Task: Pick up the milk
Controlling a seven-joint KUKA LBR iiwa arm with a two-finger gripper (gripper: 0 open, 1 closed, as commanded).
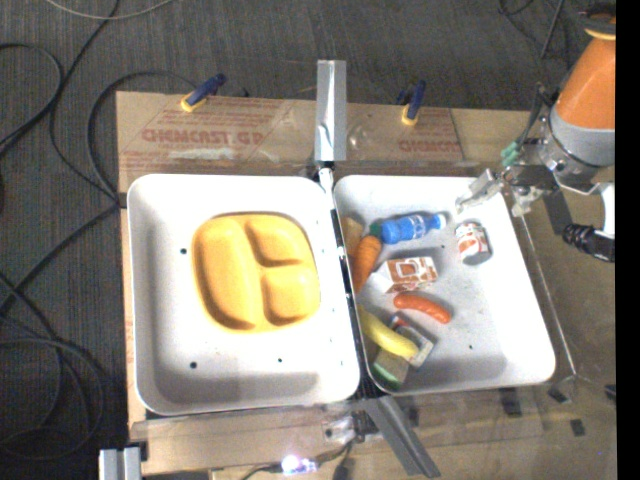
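You see the arm (pixel 590 98) only in part: the right edge cuts it off above the orange band. The claw (pixel 490 186) is too small and blurred for you to judge its state. The print on the milk (pixel 412 271) is too small to read. A dark item (pixel 392 370) at the right bin's near wall sits partly under the banana (pixel 385 336); you cannot identify it.

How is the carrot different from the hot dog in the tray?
The orange carrot is a long tapered cone, while the red-orange hot dog sausage is a rounded tube of even width. The carrot lies against the left wall of the right white bin, pointing mostly up and down; the sausage lies nearer the middle, mostly sideways. The carrot looks a little longer. Both are toy foods lying flat in the same bin.
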